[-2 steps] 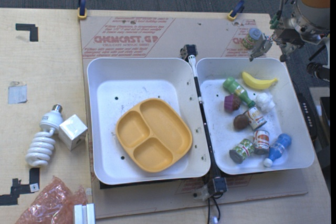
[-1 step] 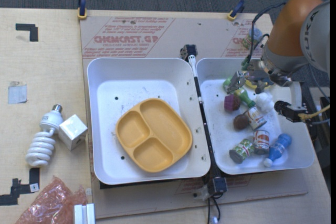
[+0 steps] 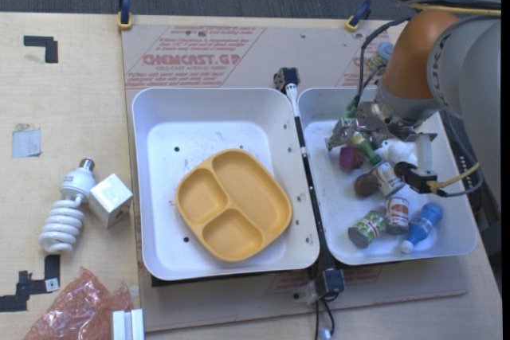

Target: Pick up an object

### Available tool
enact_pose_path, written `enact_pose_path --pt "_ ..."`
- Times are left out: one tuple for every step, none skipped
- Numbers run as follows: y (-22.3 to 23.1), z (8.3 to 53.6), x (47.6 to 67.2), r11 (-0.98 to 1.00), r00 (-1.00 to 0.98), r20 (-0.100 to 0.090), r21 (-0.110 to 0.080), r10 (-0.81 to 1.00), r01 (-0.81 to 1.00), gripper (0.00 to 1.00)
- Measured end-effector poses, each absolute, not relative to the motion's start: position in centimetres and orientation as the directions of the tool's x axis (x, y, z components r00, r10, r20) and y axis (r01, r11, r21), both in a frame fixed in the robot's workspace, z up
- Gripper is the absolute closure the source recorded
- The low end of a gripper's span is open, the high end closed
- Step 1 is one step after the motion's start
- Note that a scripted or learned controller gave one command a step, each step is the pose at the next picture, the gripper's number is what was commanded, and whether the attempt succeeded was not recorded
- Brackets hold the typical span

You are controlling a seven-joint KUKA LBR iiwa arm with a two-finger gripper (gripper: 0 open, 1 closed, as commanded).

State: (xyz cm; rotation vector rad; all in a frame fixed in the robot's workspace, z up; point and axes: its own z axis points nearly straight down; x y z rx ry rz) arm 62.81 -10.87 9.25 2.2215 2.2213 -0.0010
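Note:
The right bin (image 3: 335,239) holds several small objects: a dark purple piece (image 3: 351,158), a brown round piece (image 3: 366,185), a small labelled bottle (image 3: 388,176), two little cans (image 3: 367,229) (image 3: 397,213), and a blue bottle (image 3: 422,225). My gripper (image 3: 351,135) is low over the bin's upper left part, right above the purple piece, with a green item (image 3: 364,142) beside it. The arm's wrist covers what lies directly beneath it. The left bin (image 3: 159,131) holds a yellow divided plate (image 3: 233,205).
Left of the bins, on the bench, lie a spiral light bulb (image 3: 65,211), a white cube (image 3: 110,199) and a reddish mesh bag (image 3: 80,306). A black clip (image 3: 287,80) sits between the bins at the back. Cables (image 3: 446,183) trail off the arm over the right bin.

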Motion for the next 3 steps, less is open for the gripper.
enact_pose_path --pt "-10.9 10.2 62.8 -0.003 0.003 -0.001 0.0 1.0 1.0 1.0" --pt "-5.8 25.2 59.1 0.002 -0.002 -0.001 0.002 1.0 1.0 1.0" --pt "-0.3 26.4 57.9 0.001 -0.001 -0.001 0.003 1.0 1.0 1.0"
